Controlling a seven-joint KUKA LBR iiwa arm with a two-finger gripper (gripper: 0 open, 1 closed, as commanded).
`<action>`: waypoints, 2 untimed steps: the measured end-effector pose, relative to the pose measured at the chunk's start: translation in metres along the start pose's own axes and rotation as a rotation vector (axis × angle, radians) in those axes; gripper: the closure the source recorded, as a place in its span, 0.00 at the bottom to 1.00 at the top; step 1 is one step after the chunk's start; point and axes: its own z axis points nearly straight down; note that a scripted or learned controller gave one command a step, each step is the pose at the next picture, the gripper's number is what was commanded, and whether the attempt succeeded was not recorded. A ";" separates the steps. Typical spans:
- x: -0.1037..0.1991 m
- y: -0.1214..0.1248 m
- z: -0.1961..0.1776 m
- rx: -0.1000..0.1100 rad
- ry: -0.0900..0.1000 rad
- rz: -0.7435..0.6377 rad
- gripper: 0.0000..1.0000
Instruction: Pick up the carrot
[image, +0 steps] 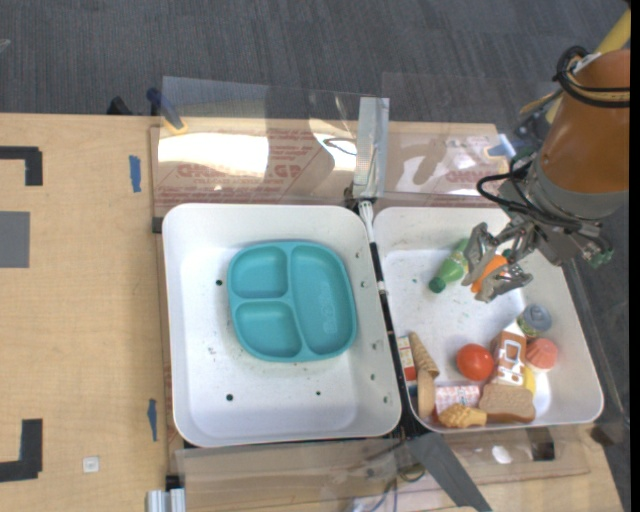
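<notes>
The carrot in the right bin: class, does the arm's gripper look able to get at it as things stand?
Probably yes. The gripper is already down at the carrot, whose orange shows between its fingers, so it looks grasped. The green bottle lies just beside it but does not cover it.

Fixed overhead slant over both bins (180, 300)

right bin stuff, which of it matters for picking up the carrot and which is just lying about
Belongs to the job:
carrot, orange, between the fingers
gripper, over the right bin

Just lying about:
green bottle
tomato
bread slice
ice cream cone
teal divided plate, in the left bin
</notes>
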 end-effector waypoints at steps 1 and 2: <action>-0.057 0.038 -0.027 -0.003 -0.002 -0.284 1.00; -0.023 0.139 0.050 -0.011 0.007 -0.230 1.00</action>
